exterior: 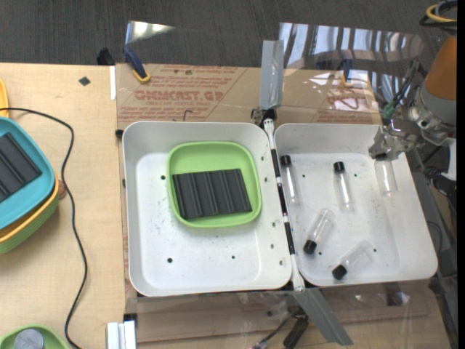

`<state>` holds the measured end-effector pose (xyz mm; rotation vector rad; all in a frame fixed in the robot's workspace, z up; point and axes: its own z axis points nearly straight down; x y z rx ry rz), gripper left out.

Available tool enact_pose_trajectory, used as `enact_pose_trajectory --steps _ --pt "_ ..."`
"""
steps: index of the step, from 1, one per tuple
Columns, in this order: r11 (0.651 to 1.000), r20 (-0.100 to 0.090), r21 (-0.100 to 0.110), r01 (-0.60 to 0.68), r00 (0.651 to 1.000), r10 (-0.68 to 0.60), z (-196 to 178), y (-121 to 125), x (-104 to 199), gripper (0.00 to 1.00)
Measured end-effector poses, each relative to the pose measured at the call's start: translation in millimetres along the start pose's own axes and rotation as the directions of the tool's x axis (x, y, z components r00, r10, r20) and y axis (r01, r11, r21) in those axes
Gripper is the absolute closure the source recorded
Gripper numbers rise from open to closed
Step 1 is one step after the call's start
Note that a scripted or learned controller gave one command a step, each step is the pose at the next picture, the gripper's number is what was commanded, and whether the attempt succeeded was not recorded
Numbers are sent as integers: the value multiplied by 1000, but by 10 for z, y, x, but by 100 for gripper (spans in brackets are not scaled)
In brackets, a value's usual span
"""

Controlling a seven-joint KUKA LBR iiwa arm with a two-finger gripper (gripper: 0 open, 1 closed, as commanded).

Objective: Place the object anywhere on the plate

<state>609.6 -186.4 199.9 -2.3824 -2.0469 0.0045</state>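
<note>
A green plate (248,160) lies in the left white bin (145,260), and a dark ribbed mat (212,193) covers its middle. Several clear vials with black caps lie in the right bin (414,267), among them one at the centre (341,186) and one along the left wall (288,180). My gripper (387,148) is at the right bin's far right corner. Another clear vial (388,179) reaches out from right under it toward the front, its upper end hidden by the gripper. Whether that vial is gripped or lying on the bin floor is unclear.
Two more vials (317,231) (352,259) lie near the front of the right bin. A cardboard sheet (189,89) sits behind the bins. Teal and yellow containers (22,187) and a black cable (73,217) are on the wooden bench at left.
</note>
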Motion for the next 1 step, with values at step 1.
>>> enact_pose_trajectory --steps 1 --pt "1000 0 -1 0 1000 0 -1 1 0 0"
